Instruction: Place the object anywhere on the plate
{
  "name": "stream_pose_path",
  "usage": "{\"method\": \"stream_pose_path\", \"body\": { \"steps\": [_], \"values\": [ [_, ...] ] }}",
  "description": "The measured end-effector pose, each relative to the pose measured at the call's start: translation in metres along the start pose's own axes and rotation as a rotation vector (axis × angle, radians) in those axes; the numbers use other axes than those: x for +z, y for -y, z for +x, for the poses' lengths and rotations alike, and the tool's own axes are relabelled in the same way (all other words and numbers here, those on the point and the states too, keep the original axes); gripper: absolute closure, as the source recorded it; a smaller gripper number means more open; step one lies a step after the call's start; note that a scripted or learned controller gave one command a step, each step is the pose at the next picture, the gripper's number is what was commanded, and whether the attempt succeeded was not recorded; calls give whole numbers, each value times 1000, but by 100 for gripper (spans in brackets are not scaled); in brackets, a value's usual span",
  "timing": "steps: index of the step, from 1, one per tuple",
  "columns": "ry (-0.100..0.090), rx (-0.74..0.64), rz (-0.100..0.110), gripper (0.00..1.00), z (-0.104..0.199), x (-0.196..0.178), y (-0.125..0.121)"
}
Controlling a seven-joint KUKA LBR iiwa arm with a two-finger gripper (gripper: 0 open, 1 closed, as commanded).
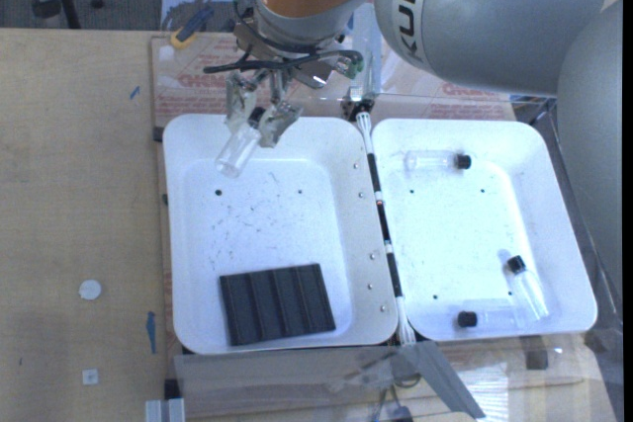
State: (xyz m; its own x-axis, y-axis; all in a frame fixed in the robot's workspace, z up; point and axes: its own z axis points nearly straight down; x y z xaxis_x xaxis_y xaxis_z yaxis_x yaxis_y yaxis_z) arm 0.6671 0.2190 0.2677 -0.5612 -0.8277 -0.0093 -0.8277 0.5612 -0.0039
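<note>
A black ribbed plate [275, 303] lies flat in the near part of the left bin [188, 242]. Over the far left corner of that bin hangs my gripper [261, 118], under the orange wrist band. It is shut on a clear vial [236, 151] with a dark cap. The capped end sits between the fingers, and the clear body slants down and to the left below them. The vial is well behind the plate, apart from it.
The right bin [564, 212] holds three more clear vials with black caps: one at the far side [435, 160], one near the right wall [525, 284], one at the near edge [487, 317]. The grey arm covers the upper right. A raised divider [381, 212] separates the bins.
</note>
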Motion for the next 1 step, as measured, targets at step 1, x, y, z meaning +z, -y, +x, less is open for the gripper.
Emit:
{"method": "stream_pose_path", "body": {
  "steps": [1],
  "values": [
    [-6, -119, -5, 100, 6, 19, 3]
  ]
}}
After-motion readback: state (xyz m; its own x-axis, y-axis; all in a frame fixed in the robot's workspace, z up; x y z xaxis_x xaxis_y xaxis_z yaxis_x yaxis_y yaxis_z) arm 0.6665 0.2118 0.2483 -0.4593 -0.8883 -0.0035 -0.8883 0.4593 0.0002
